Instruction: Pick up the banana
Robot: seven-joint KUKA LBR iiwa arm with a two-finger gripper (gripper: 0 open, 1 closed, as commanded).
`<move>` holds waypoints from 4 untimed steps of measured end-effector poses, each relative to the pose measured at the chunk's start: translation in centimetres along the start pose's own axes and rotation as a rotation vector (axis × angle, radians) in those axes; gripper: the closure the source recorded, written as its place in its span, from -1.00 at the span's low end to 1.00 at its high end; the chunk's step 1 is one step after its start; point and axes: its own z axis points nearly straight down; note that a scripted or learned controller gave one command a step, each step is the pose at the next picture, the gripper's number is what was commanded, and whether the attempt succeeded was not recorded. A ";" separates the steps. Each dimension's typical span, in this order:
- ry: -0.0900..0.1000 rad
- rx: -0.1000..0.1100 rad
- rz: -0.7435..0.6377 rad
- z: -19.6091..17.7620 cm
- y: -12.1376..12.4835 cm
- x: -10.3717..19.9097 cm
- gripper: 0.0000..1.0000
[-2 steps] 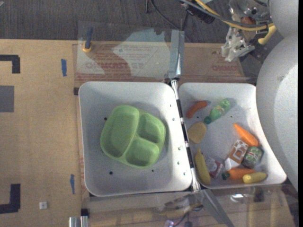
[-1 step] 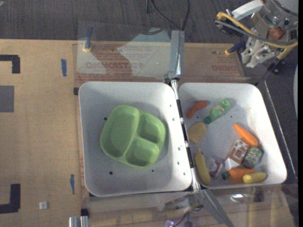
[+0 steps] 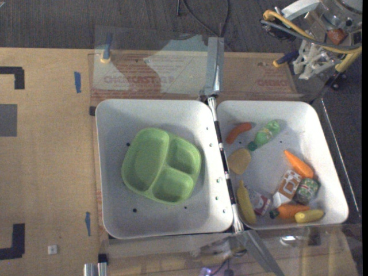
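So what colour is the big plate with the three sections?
Light green. The plate shows best in the camera view, in the left bin.

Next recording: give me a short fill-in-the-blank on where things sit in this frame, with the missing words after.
1. The banana lies in the ____ bin, against its left wall.
2. The green divided plate sits in the ____ bin.
3. The plate has ____ compartments.
4. The hand is outside both bins, beyond the ____ corner of the right bin.

Missing words: right; left; three; top right
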 end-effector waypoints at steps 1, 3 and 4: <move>0.006 -0.004 -0.388 -0.7 4.8 0.7 1.00; 0.004 -0.003 -0.477 0.1 10.6 -1.8 1.00; 0.009 -0.001 0.160 -0.7 10.8 -2.2 1.00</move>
